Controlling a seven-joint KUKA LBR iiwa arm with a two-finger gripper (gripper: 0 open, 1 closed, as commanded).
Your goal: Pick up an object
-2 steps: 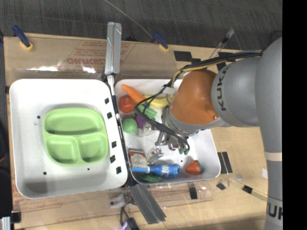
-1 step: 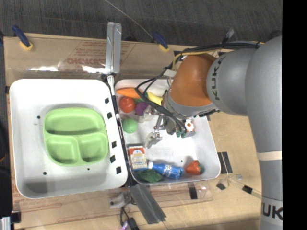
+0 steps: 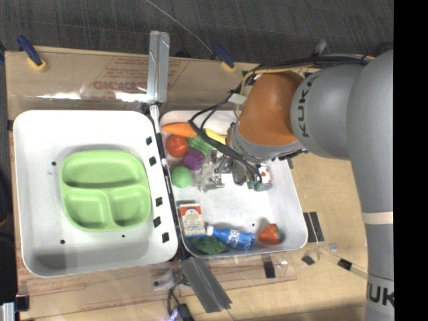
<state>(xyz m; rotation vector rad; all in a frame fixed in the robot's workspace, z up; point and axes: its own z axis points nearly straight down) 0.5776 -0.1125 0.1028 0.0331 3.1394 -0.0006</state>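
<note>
My gripper hangs low in the right bin, under the orange wrist band, close to the toys at the bin's left side. Just to its left lie a purple grape bunch, a green ball, a red tomato, an orange carrot and a green vegetable. A yellow piece peeks out beside the wrist. Along the bin's near edge lie a small juice carton, a blue bottle, a dark green leaf and a red strawberry.
The left bin holds a green divided plate. A metal divider bar stands between the bins at the back. The grey arm covers the right bin's back right part. Cardboard lines the bench around both bins.
</note>
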